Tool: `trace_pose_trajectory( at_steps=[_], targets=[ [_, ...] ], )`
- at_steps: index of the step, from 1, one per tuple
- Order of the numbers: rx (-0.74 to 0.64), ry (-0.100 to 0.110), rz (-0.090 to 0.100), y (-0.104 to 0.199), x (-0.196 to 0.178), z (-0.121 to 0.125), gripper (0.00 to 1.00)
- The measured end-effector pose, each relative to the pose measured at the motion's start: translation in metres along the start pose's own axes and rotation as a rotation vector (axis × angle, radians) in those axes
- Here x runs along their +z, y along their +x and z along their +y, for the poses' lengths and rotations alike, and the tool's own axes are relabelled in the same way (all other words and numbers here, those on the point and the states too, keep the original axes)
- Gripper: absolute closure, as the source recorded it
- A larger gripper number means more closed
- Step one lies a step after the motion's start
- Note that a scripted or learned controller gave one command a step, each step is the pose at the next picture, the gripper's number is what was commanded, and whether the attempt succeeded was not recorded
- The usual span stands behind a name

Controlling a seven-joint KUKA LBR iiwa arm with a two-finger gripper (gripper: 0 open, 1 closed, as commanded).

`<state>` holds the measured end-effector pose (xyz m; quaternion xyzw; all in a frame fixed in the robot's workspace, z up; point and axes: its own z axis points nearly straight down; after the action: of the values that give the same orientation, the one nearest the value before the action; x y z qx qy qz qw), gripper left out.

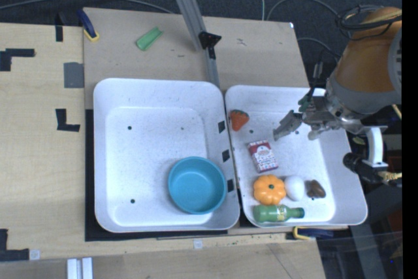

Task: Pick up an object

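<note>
Nearest the bench's front edge, in the right bin (pixel 346 209), a green bottle (pixel 278 213) lies on its side at about six o'clock. Just behind it sit a small orange pumpkin (pixel 270 189), a white egg (pixel 295 188) and a brown lump (pixel 316 189). A red carton (pixel 262 156) lies mid-bin, and a strawberry-like fruit (pixel 240 119) at ten o'clock. A blue bowl (pixel 196 184) rests in the left bin (pixel 111 140). The gripper (pixel 302 127) hovers at the right bin's two o'clock, fingers spread, pinching nothing.
</note>
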<state>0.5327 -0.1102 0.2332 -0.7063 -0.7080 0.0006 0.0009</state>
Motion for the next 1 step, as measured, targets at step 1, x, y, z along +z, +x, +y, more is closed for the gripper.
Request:
trace_pose_trajectory(
  at_steps=[1],
  targets=[
    [0.001,0.000,0.000,-0.0003,-0.0001,0.0000,0.00]
  ],
)
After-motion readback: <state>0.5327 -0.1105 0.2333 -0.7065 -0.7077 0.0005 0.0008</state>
